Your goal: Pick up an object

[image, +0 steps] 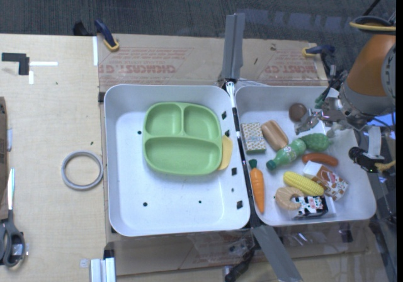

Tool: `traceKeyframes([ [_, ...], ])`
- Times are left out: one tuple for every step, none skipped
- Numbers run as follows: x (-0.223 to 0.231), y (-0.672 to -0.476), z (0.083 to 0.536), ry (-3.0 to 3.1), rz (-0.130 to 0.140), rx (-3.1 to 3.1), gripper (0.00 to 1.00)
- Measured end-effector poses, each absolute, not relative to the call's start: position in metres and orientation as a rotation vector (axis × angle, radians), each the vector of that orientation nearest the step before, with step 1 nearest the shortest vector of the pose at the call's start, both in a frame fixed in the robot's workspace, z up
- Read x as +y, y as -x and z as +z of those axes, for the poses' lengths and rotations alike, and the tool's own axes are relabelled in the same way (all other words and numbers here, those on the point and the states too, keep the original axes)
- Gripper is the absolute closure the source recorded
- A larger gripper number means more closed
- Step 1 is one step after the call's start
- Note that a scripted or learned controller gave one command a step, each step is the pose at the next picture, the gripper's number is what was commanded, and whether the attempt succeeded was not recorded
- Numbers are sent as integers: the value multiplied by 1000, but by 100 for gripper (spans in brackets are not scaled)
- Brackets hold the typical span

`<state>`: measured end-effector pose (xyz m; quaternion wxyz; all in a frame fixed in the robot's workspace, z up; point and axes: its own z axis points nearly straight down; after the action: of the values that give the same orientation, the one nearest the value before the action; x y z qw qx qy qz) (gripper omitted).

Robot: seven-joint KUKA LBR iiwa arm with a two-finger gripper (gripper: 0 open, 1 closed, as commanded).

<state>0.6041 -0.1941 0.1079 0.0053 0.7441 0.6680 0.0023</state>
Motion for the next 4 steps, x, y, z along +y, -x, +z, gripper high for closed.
traceKeyframes([
  [-198, -637, 105, -2197, 12, 2206, 0],
  [-222, -654, 106, -1745, 12, 2584, 0],
  [-183, -660, 94, -2031, 2, 2390, 0],
  [-183, -660, 103, -2028, -1, 2393, 100],
])
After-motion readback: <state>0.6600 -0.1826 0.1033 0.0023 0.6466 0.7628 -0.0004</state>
